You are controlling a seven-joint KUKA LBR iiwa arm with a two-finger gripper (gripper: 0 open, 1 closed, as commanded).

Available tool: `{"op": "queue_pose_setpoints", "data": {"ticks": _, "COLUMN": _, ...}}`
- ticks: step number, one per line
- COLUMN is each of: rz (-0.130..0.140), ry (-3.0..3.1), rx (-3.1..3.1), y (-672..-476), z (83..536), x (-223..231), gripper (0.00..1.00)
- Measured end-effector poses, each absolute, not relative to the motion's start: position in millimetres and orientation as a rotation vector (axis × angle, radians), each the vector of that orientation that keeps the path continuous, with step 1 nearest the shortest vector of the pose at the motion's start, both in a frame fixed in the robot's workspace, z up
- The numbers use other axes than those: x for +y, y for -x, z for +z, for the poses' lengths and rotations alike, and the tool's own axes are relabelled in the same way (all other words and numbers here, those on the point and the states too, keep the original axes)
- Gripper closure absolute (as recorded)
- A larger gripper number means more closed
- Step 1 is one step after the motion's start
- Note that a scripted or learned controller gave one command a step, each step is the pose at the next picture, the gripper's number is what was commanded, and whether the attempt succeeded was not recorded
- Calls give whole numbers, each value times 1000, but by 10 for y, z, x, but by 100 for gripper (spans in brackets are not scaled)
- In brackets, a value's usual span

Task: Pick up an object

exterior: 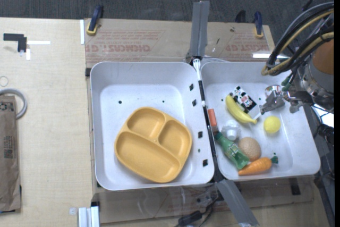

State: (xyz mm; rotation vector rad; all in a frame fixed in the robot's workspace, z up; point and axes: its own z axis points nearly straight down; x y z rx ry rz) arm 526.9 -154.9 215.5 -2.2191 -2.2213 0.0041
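End effector [272, 99] is hovering at right of frame above the lemon [272, 124] and banana [240, 110]; I cannot tell its opening.

Two white bins [101, 114] hold one yellow divided plate [153, 144], one banana [239, 110], one lemon [272, 124], one carrot [257, 165], one green bottle [231, 147], one brown ball [249, 147] and one black-and-white toy [245, 99].

We reach in from the right with our grey arm [319, 69], the orange band up near the wrist. Black and yellow cables loop over it. Our gripper [272, 99] points left and hangs low, with nothing between its shiny fingers.
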Motion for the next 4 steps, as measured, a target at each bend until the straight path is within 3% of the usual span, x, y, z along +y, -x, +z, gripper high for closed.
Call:
{"op": "queue_pose_setpoints", "data": {"ticks": 1, "rz": 4, "ry": 2133, "rx": -2305, "y": -5574, "z": 984, "x": -1129, "gripper": 0}}
{"op": "queue_pose_setpoints", "data": {"ticks": 2, "rz": 2, "ry": 1890, "rx": -2509, "y": -5430, "z": 916, "x": -1282, "gripper": 0}}
{"op": "queue_pose_setpoints", "data": {"ticks": 3, "rz": 2, "ry": 1896, "rx": -2507, "y": -5430, "z": 1005, "x": -1297, "gripper": 100}}
{"op": "queue_pose_setpoints", "data": {"ticks": 4, "rz": 4, "ry": 1985, "rx": -2436, "y": -5860, "z": 2298, "x": -835, "gripper": 100}}
